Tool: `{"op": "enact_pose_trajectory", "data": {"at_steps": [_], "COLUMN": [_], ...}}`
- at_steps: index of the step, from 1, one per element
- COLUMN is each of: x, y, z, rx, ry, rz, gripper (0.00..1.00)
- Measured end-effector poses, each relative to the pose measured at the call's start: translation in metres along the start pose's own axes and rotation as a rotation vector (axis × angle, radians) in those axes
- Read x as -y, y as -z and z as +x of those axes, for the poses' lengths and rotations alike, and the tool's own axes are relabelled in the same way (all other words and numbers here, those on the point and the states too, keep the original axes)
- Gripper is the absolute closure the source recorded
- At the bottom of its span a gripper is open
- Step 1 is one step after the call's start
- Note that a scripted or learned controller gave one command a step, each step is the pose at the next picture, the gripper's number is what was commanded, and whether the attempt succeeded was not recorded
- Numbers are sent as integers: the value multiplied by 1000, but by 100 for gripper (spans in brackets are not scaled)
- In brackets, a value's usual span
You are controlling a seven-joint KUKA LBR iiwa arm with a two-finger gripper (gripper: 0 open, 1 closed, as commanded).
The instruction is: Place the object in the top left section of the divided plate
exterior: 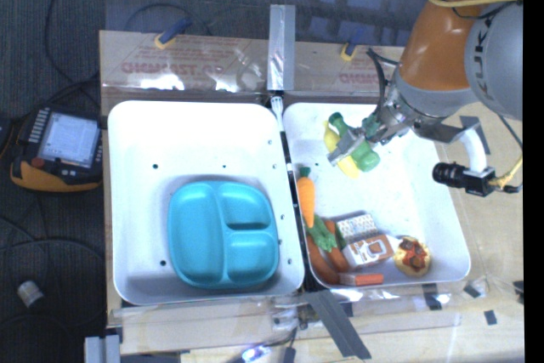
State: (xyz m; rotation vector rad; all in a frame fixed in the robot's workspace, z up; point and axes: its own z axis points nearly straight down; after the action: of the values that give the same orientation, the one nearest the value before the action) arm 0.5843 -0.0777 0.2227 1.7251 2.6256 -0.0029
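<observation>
Between the hand's (355, 144) fingers sits the green-and-yellow toy (355, 150).

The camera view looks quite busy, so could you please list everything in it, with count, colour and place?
Bins: two, white, side by side on the bench.
Divided plate: one, blue, lower middle of the left bin.
Toy carrots: two, orange with green tops, along the right bin's left wall.
Food boxes: two, brown-red and white, lower right bin.
Pizza-like toy: one, yellow with red, right bin's lower right corner.
Yellow-and-green toy: one, upper right bin, at the hand.
Handheld controller: one, black and orange, left of the bins.
Arm: one, grey with orange band, from the right.
Hand: one, over the yellow-and-green toy.
</observation>
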Motion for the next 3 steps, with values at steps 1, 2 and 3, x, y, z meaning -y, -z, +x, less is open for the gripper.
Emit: {"op": "enact_pose_trajectory", "data": {"at_steps": [1,2,3], "x": [12,19,40], "y": [-39,-39,-40], "z": [63,166,164], "rx": [-3,-3,-5], "ry": [46,-133,-246], "rz": [2,1,4], "gripper": [100,100,100]}}
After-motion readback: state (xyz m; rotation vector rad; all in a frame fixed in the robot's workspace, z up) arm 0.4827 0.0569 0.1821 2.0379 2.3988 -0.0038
